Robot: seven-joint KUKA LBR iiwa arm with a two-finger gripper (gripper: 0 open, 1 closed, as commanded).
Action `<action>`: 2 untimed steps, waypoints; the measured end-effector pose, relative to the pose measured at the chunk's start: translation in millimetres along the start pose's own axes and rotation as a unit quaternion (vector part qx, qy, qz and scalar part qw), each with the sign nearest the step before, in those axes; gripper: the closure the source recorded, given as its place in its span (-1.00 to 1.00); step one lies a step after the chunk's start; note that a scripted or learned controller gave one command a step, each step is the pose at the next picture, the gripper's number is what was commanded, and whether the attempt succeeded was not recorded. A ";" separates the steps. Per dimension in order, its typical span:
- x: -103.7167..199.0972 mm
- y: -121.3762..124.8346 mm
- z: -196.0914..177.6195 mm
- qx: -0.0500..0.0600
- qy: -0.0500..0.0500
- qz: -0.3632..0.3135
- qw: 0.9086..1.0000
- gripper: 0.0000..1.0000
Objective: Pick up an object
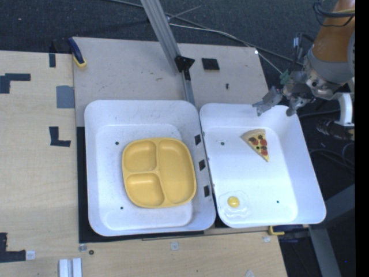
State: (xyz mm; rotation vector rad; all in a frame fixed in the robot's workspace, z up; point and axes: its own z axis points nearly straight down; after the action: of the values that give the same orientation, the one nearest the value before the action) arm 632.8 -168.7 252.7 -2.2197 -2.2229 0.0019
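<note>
A toy pizza slice (258, 143) lies in the upper middle of the right bin (300, 154). A toy fried egg (233, 203) rests near that bin's front left corner. A yellow divided plate (158, 172) sits in the left bin (104, 154). My gripper (278, 104) hangs over the right bin's far right corner, above and to the right of the pizza slice. Its two fingers are spread apart with nothing between them.
A metal pole (164, 33) slants up from between the bins at the back. Cables run across the dark floor behind the bench. A blue and yellow clamp (76, 52) sits at the bench's far left corner.
</note>
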 end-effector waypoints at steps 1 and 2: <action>7.2 4.5 60.8 0.003 0.000 0.000 1.000 -1.00; 11.7 1.9 125.8 0.004 0.001 0.000 1.000 -1.00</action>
State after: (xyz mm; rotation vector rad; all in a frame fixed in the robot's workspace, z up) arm 634.6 -157.0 127.0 -2.2150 -2.2190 0.0087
